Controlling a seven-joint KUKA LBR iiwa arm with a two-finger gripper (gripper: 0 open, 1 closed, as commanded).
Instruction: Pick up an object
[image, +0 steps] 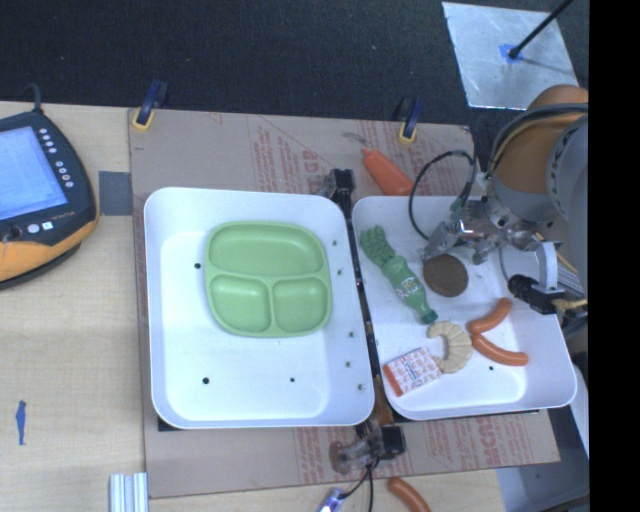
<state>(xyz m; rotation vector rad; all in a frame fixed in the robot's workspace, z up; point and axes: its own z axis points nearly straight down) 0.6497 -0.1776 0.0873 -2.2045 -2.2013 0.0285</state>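
An orange piece (410, 492) is seen at the bottom edge of the bench, outside the bins and nearest the camera. In the right bin (560, 385) the pickable things are crowded together: a brown disc (446, 276) just under the gripper (462, 236), a green bottle (393, 267) slanting just to its left, a croissant (453, 345) below, a red-and-white packet (412, 370) touching the croissant, and two sausages (492, 333) lying close to each other at the croissant's right.

The gripper is placed low over the upper part of this bin, at the disc's upper edge. Whether it is spread or closed cannot be told, since the view is cluttered by its cable and metal parts. Nothing is seen held in it.

The disc is judged the likely target, and a slip is the chief risk: it looks flat and low, so little is offered to be pinched, and it may be pushed along the bin floor instead of lifted. If the descent lands off-centre, the bottle beside it could be nudged or caught instead. The loose black cable (432, 180) looping beside the wrist could also snag.

The left bin (175, 385) holds a green divided plate (268, 277), well apart from the gripper and not at risk. A pendant (35, 195) lies on the bench at far left.
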